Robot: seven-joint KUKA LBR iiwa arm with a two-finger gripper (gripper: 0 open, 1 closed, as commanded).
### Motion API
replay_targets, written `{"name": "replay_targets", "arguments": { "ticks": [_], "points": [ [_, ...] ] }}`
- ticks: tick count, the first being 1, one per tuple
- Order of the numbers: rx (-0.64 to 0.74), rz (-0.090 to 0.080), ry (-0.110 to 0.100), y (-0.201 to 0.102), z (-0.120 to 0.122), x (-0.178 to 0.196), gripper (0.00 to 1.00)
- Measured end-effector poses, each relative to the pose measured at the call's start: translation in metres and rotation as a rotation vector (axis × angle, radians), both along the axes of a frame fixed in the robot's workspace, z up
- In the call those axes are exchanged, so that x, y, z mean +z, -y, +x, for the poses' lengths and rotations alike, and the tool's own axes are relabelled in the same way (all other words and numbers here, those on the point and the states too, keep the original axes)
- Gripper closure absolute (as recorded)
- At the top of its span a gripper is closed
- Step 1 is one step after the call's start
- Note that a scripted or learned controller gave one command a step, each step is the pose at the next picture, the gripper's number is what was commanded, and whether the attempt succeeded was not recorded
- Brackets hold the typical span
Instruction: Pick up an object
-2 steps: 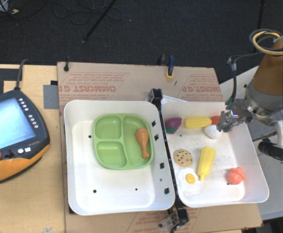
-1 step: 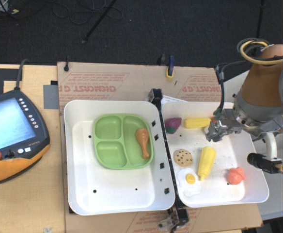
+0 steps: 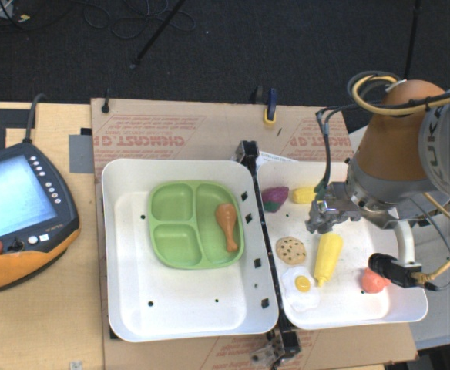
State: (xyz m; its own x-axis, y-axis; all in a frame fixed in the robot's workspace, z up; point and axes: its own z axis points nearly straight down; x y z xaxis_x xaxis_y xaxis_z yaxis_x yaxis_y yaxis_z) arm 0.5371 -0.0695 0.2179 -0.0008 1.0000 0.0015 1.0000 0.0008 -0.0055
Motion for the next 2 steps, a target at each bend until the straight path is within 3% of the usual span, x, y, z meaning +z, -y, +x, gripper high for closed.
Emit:
{"name": "replay_targets", "arguments": {
  "ticks": [2],
  "points": [
    [0.002,0.0,-0.001,-0.107,-0.036,0.017,1.0]
  ]
}}
